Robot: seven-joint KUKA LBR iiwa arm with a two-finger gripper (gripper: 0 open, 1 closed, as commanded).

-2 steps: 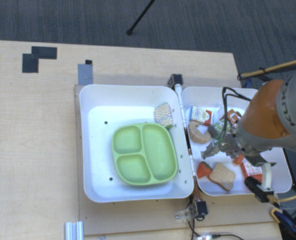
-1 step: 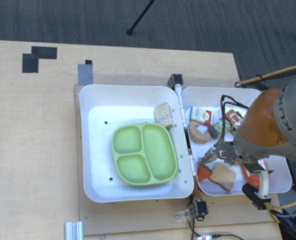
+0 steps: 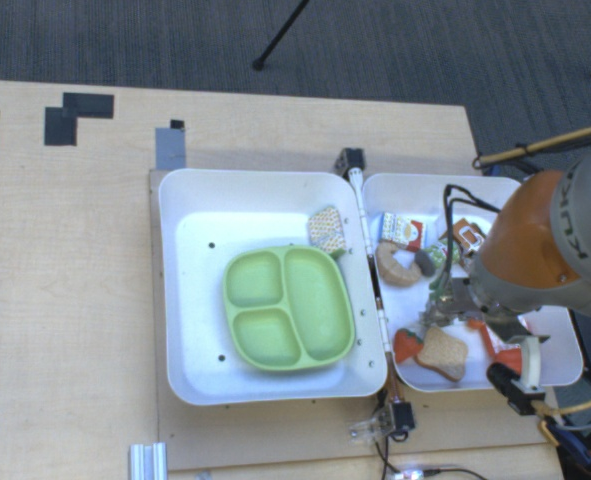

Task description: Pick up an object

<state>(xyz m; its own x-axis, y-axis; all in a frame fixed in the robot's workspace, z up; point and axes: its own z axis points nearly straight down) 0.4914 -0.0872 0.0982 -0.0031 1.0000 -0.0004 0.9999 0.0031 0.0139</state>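
I have the arm [image 3: 535, 238] reaching in over the right bin [image 3: 565, 363], wrist low among the clutter, presumably lining up on something there. The gripper [image 3: 443, 308] sits just above the bread slice [image 3: 443, 353], which lies near the bin's front edge beside a red piece [image 3: 407, 344]; that slice looks the likeliest target. Whether the jaws are wide or narrow I cannot tell (the wrist hides them). The left bin [image 3: 190, 298] on the tabletop [image 3: 65, 298] holds a green divided plate [image 3: 290, 308], well apart from the work.
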